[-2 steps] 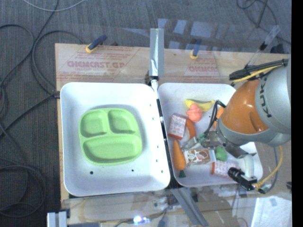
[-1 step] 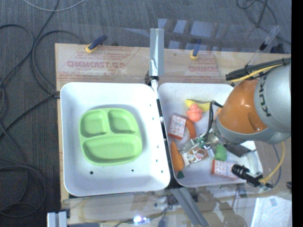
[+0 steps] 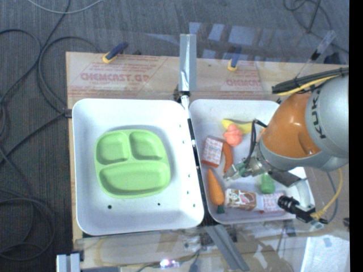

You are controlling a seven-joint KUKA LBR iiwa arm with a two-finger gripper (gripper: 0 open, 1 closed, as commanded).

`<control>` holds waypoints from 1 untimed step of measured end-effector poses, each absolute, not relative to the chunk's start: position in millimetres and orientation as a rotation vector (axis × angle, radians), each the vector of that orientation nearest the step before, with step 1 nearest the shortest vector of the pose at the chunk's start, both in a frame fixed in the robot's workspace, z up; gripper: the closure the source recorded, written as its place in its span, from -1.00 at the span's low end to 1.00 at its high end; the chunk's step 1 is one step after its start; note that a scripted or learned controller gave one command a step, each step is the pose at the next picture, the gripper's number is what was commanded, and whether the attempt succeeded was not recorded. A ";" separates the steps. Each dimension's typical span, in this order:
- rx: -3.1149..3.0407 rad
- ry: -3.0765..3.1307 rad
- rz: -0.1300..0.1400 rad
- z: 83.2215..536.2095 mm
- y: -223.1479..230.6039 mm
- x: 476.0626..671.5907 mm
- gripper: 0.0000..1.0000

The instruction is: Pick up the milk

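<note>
A small red-and-white milk carton (image 3: 212, 151) lies in the right bin (image 3: 199, 109), close to its left wall. My gripper (image 3: 238, 171) hangs over the middle of that bin, to the right of the carton and slightly nearer the front, apart from it. The grey and orange wrist covers most of the bin's right half. I see nothing between the fingers. A slim orange carrot (image 3: 227, 155) lies between the carton and the gripper.
The right bin also holds a larger carrot (image 3: 215, 188), a long white packet with a brown label (image 3: 249, 200) along the front, a green piece (image 3: 266, 183), a pink item (image 3: 232, 135) and a yellow one (image 3: 237, 124). A green divided plate (image 3: 133, 163) sits in the left bin (image 3: 85, 208).
</note>
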State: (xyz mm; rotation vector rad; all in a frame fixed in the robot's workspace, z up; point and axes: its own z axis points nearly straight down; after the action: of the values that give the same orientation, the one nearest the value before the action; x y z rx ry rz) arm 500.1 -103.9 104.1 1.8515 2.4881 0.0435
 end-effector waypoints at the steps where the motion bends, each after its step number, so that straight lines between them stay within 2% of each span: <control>1: 1.852 2.488 0.043 104.1 -104.0 500.1 -1.00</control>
State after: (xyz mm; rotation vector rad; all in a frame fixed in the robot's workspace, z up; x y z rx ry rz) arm 500.1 -104.0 104.1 1.8517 2.4883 0.0433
